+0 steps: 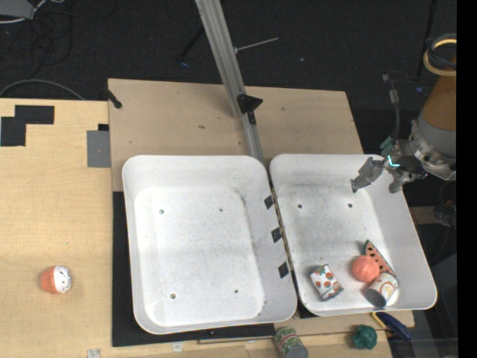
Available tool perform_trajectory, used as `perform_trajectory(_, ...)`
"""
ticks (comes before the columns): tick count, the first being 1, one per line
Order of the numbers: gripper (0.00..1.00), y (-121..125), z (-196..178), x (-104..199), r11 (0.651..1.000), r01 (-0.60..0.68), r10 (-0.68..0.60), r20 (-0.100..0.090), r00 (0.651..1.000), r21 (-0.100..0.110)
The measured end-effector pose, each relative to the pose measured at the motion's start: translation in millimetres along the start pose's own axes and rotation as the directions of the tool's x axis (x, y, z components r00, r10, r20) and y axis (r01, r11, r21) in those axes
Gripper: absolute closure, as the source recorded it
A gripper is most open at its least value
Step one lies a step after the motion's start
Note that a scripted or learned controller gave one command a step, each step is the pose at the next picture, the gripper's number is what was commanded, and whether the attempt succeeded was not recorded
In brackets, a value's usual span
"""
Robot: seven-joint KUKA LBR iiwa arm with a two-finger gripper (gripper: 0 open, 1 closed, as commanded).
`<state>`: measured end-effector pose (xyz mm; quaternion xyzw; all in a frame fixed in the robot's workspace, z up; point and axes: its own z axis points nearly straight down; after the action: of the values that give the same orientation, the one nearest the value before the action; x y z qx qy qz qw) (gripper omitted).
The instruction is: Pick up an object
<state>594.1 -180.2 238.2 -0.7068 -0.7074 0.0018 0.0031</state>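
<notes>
Gripper hangs over the upper right part of the right-hand shallow white bin, its two fingers spread apart with nothing between them. On the wooden table at far left lies a small orange and white ball, well apart from both bins. Next comes the left-hand shallow white bin. In the right bin's near corner sit a white cup with red spots, a pink-red round ball, a red and black wedge-shaped piece touching that ball, and a tan, white and grey cylinder tipped on its side. A teal green lump rests on the table just below this bin.
</notes>
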Motion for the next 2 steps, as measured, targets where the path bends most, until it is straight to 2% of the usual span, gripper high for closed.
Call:
perform_trajectory(1,0.0,0.8,-2.4,-0.1,1.0,0.001,-0.001,0.001,1.0,-0.004)
perform_trajectory(2,0.0,-0.2,57.6,-7.8,1.0,-0.002,0.002,0.0,1.0,0.002)
